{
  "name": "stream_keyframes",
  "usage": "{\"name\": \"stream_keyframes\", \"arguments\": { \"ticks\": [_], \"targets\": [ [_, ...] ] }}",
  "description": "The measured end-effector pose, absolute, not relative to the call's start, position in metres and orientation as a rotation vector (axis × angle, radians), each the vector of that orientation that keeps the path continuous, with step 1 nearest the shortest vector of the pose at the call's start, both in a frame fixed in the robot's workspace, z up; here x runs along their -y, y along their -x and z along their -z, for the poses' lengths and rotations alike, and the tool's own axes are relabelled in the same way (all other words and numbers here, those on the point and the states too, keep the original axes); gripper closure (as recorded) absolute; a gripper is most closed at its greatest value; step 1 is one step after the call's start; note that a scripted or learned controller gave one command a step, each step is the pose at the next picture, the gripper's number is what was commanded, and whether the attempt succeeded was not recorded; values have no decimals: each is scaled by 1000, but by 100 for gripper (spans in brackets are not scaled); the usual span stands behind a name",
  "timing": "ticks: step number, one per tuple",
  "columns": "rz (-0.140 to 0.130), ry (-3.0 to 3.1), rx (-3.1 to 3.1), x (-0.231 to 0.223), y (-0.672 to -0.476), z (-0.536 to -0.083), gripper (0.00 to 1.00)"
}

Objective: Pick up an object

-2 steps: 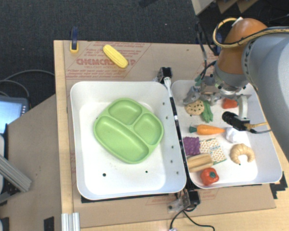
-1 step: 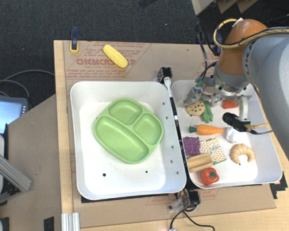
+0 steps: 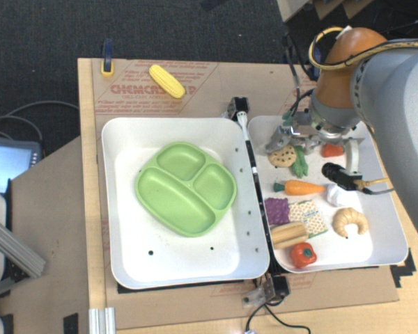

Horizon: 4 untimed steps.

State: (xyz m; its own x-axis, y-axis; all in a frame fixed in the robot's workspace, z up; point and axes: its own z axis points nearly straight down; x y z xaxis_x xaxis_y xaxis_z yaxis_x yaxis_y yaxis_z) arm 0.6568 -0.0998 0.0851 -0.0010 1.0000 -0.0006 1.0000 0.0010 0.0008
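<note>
Here the gripper hangs at the upper right bin, over the cookie; I cannot tell its grip. Better descend squarely, clear of the carrot.

Glossy plastic green plate (smooth), matt white bins, printed cardboard sheet beneath.

Red printing is carried on the brown cardboard sheet laid over the tabletop, on its far strip beyond the left bin. One large line of capitals is seen, beginning "CHEM"; the remaining letters are partly covered by a yellow toy corn cob and cannot be read reliably. Smaller red lines above and below are illegible.
</note>
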Motion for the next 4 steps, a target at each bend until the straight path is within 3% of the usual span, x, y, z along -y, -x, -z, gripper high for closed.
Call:
{"name": "stream_keyframes", "arguments": {
  "ticks": [4],
  "targets": [
    [0, -2220, -2222, 100, -657, -85, 0]
  ]
}}
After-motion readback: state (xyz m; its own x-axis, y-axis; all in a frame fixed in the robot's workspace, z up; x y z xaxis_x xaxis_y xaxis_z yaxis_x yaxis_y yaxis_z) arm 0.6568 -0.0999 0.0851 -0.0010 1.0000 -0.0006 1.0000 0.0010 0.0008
